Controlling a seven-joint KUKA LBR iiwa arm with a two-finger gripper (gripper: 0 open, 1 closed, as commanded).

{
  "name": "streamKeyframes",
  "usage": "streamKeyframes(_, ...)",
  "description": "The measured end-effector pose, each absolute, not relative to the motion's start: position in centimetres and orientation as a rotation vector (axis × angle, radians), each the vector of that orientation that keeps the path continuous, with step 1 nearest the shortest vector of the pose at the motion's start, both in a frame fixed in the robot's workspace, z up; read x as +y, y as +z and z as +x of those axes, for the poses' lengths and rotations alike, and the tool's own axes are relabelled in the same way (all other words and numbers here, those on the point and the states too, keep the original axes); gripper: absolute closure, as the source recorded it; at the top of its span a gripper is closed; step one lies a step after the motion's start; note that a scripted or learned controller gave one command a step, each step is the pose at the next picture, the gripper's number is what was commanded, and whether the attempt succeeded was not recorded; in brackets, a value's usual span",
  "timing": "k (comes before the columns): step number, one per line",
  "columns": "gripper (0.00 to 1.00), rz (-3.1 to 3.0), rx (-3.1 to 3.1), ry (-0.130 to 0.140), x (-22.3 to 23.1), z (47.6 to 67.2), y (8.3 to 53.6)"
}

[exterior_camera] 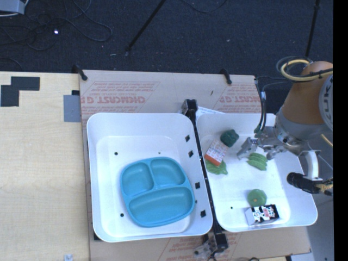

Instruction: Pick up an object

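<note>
Camera view, looking down at a slant, has the two-finger gripper (260,149) low over the upper right part of the right shallow white bin (304,213), its metal fingers (246,147) spread apart, one reaching left and one right, with a light green leafy plastic piece (258,160) lying just below and between them; nothing is pinched between the fingers. Above the gripper the grey arm with its orange band (304,102) comes in from the right edge, bent down over the bin's far right corner, and a black cable runs down along it to the wrist. Just left of the gripper sits a dark green blocky object (229,137), and further left, near the dividing wall, an orange and white small carton (215,154) rests against a bright green flat leaf-shaped piece (218,168). Toward the near side of the same bin lies a round olive-green ball-like object (257,196), and just below it a black and white patterned small box (262,213) close to the front rim. A black cylindrical part (300,181) on a white bracket hangs over the bin's right rim. Beside it, the left shallow white bin (103,140) holds a blue plastic divided plate (157,191) with three compartments, lying flat in the middle. Both bins stand on a brown cardboard sheet (125,94) on the pale wooden bench (38,173).
</note>
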State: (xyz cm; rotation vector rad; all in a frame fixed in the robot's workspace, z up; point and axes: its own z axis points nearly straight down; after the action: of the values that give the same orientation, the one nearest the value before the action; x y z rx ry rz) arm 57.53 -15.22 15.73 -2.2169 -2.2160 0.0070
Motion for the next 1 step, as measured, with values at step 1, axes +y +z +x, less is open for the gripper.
streamKeyframes(1,0.0,-2.218,-2.216,0.006,-15.21,57.59,11.37)
